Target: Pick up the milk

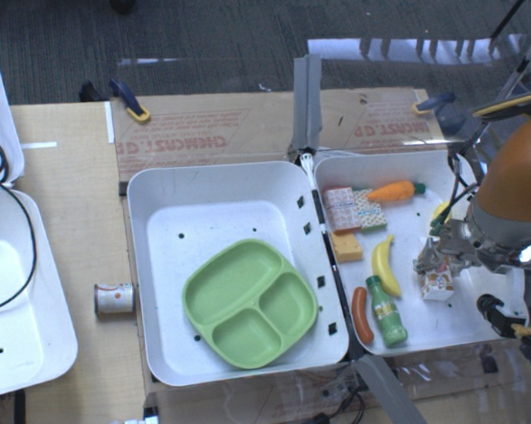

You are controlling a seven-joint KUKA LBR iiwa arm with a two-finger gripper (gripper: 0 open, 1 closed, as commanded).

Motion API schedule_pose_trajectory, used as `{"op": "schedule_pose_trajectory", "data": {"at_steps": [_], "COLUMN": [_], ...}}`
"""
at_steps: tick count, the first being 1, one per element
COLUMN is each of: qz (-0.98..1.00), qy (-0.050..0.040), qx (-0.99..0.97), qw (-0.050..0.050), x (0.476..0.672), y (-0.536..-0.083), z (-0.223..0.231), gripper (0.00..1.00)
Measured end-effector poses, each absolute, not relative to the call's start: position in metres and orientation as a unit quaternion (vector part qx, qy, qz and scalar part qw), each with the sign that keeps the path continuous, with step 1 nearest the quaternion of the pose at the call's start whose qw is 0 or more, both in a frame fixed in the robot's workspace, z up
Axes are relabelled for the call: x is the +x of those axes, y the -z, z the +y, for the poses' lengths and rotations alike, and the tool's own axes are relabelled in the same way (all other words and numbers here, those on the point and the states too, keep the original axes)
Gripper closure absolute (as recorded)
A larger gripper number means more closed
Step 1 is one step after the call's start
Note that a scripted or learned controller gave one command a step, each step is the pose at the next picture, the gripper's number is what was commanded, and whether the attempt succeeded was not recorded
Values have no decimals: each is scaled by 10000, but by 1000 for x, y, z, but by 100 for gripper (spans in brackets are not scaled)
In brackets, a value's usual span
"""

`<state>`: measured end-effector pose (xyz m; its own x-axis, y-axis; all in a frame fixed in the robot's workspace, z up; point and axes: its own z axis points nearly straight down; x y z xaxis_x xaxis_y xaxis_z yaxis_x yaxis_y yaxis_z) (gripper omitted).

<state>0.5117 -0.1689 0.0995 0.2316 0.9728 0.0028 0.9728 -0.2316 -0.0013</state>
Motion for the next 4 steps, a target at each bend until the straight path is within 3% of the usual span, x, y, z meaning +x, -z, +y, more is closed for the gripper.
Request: {"op": "schedule_pose_trajectory", "data": {"at_steps": [1,4], "qz": [-5177,-5190], "qy": [-27,-128], "qx": [-8556,-8547], "qw": [10,43], "x": [542,542], "y": [-196,-213], "z": [-83,-87], "gripper": [100,100]}}
